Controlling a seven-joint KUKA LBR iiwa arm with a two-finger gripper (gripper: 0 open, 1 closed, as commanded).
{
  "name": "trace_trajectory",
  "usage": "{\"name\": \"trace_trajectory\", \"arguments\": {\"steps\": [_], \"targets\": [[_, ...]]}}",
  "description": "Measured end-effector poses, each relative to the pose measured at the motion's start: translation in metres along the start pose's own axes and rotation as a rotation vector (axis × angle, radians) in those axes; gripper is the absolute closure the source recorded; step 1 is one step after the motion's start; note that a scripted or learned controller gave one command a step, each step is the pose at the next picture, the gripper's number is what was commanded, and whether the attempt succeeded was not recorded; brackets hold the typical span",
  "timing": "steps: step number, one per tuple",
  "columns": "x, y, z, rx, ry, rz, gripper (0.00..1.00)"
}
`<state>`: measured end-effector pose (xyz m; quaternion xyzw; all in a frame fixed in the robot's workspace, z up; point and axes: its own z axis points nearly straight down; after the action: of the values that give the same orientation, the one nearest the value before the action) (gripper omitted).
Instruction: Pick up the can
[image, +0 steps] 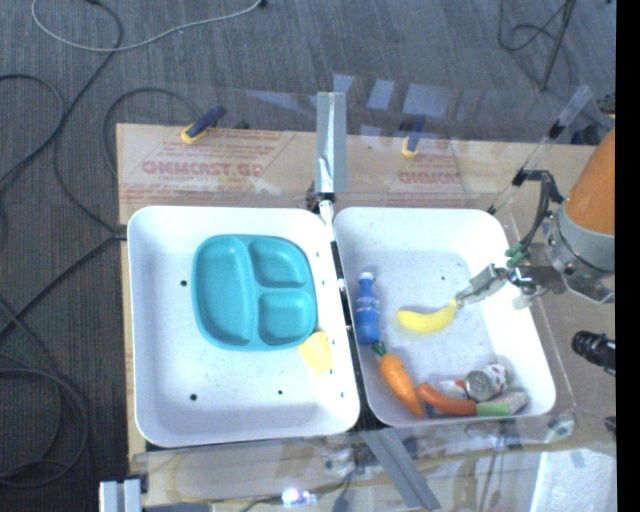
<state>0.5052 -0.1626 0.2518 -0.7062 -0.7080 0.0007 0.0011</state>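
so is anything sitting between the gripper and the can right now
Nothing visible lies on the bin floor between the gripper and the can. The banana is off to the side of that line. The can is crowded, though: a carrot lies against it on the side away from the gripper.

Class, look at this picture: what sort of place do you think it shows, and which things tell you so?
Probably a robot test bench in a lab: two white bins of toy food on a board, a robot arm reaching in, and loose cables on the carpet.

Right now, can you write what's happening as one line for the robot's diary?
task: pick up can | pincer: over right bin, beside banana | can: lying at bin's near edge, not held | step: grasp not yet done
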Motion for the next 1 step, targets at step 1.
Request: {"name": "trace_trajectory", "arguments": {"steps": [1], "targets": [[-0.0512, -0.0217, 0.0955, 0.001, 0.001, 0.043, 0.0]]}}
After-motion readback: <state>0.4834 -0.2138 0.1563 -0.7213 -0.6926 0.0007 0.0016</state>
